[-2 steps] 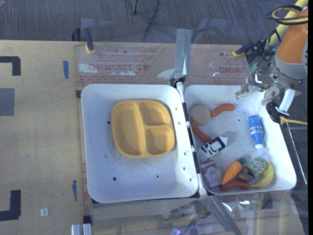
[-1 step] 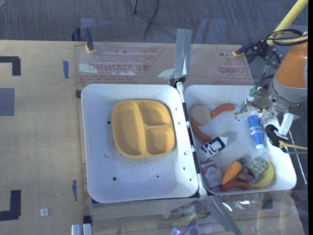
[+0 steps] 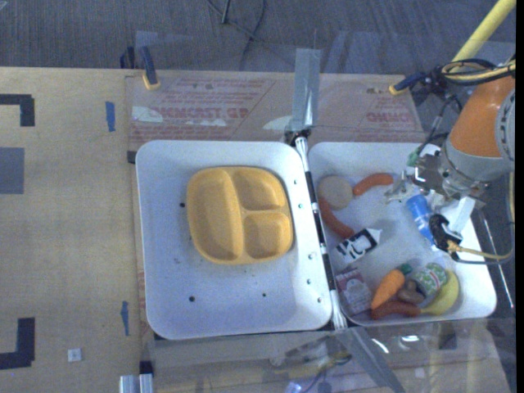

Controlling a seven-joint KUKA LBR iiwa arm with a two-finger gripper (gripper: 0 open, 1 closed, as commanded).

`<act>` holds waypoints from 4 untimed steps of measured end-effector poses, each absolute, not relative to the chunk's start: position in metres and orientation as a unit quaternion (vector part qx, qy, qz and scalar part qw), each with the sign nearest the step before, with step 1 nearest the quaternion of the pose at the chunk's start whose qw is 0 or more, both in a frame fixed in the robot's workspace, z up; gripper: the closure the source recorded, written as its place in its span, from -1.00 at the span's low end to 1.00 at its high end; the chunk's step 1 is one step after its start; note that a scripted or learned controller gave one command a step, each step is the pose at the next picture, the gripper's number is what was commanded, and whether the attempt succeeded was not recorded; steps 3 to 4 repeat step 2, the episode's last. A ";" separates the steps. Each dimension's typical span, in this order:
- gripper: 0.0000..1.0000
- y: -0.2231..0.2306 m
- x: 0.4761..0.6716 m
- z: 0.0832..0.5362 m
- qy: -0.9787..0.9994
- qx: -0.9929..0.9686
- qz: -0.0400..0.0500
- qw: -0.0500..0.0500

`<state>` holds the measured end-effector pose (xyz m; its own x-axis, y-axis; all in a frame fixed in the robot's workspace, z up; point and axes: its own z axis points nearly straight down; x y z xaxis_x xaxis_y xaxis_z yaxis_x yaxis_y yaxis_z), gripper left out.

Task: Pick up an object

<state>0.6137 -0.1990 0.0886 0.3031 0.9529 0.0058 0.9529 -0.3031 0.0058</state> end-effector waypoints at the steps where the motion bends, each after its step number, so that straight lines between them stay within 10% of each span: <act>1: 1.00 -0.201 0.614 0.099 0.590 0.808 0.004 0.003; 2: 1.00 -0.163 0.640 0.191 0.589 0.808 0.000 0.000; 4: 1.00 -0.163 0.640 0.191 0.589 0.808 0.000 0.000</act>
